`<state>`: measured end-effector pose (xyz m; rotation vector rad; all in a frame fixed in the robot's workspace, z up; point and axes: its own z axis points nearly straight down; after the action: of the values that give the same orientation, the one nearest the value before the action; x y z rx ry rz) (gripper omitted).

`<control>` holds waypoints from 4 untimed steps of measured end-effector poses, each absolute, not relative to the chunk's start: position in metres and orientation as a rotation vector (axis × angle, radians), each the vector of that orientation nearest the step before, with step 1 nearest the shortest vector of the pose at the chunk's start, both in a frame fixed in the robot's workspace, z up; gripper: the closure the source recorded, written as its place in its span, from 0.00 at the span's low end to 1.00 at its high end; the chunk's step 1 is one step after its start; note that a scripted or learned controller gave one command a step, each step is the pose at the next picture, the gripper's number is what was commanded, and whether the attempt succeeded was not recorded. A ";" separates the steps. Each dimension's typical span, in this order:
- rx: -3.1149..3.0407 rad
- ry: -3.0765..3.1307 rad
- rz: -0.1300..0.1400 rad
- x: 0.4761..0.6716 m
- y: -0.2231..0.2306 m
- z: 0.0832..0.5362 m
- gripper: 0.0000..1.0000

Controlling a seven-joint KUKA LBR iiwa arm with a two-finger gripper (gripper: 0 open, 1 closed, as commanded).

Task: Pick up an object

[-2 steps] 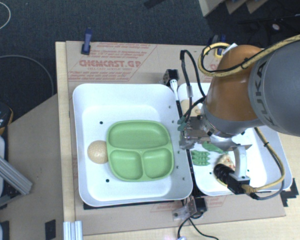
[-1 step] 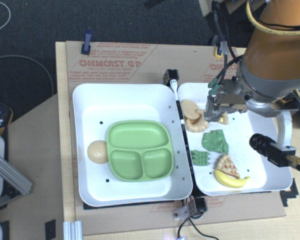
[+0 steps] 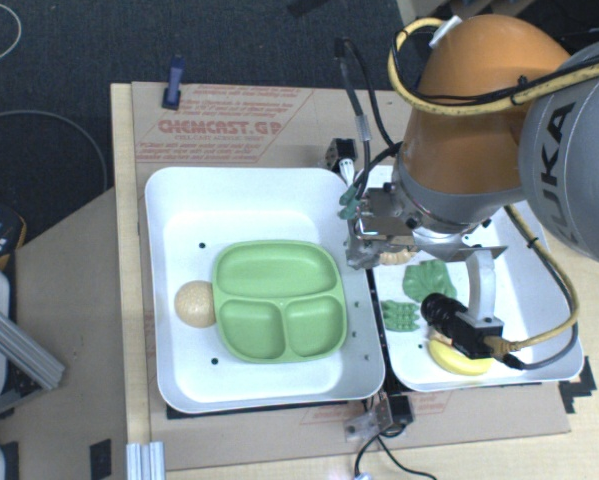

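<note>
Arm w/ orange band fills upper right of frame, reaching down over the right bin (image 3: 539, 363). Gripper (image 3: 379, 253) sits near centre, by the edge where the two bins meet; can't tell its state, wrist hides it. Left bin (image 3: 179, 208) holds a green divided tray (image 3: 279, 300), centre-left, w/ a beige ball (image 3: 194, 304) touching the tray's left side. Right bin, lower right: green leafy item (image 3: 426, 278), small green piece (image 3: 399, 314) just left of it, yellow banana (image 3: 457, 360) below, partly under a black cable fitting. Bench (image 3: 229, 118) cardboard-topped.
</note>
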<state>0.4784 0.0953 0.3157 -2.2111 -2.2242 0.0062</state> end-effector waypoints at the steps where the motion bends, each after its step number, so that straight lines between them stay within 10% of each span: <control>1: -2.231 -2.230 -0.029 0.480 0.065 0.489 1.00; 2: -2.222 -2.213 0.014 0.478 0.048 0.385 1.00; 3: -2.221 -2.217 0.008 0.536 0.044 0.307 1.00; 4: -2.217 -2.219 0.004 0.477 0.049 0.314 1.00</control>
<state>0.4768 0.0488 0.3135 -2.2172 -2.2194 0.0042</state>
